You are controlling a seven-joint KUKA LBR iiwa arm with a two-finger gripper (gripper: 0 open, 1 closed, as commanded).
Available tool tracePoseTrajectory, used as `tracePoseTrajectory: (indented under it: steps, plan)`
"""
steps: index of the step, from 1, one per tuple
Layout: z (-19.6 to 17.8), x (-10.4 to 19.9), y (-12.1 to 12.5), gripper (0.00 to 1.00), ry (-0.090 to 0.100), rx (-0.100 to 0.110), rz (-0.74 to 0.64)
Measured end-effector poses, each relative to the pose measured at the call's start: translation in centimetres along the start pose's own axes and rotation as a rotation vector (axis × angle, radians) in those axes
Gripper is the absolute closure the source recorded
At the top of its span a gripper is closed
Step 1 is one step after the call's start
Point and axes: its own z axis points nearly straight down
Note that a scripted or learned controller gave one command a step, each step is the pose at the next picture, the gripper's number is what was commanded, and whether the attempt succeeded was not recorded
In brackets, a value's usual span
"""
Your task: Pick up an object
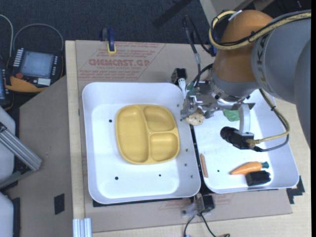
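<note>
Between the bins, claw (196, 113) around a small tan object (197, 117).

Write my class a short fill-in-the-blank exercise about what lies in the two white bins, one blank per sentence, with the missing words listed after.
1. The yellow divided plate lies in the ____ bin.
2. The plate has ____ compartments.
3. The toy carrot lies in the ____ bin.
4. Just below the carrot lies a small ____ block.

Missing words: left; three; right; black
</note>
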Motion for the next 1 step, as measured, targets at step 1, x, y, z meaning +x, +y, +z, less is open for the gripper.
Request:
tracePoseTrajectory:
  steps: [1]
  plan:
    - [0.61, 4.44, 1.48, 1.00, 0.001, 0.000, 0.000]
